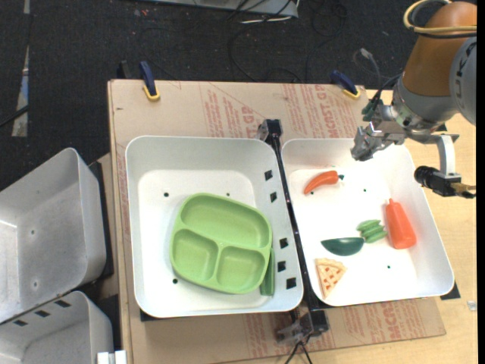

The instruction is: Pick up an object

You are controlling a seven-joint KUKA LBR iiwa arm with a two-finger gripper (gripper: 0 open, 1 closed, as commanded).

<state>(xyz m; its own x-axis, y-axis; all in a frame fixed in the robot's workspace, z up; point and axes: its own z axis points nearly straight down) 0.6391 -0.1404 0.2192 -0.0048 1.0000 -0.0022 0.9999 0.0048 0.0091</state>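
Dark floor behind counter (227, 101) with two white bins. Pincer (364, 149) over right bin's (432, 279) far edge, finger state impossible to tell. Red pepper (321, 180) just below-left of pincer; orange bottle (399, 224) farther below.

Arm reaches in from right, claw (364, 147) angled downward

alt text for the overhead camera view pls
The gripper hangs over the right bin's far edge, above a red pepper, orange bottle, green spoon and pizza slice. The left bin holds a green tray.
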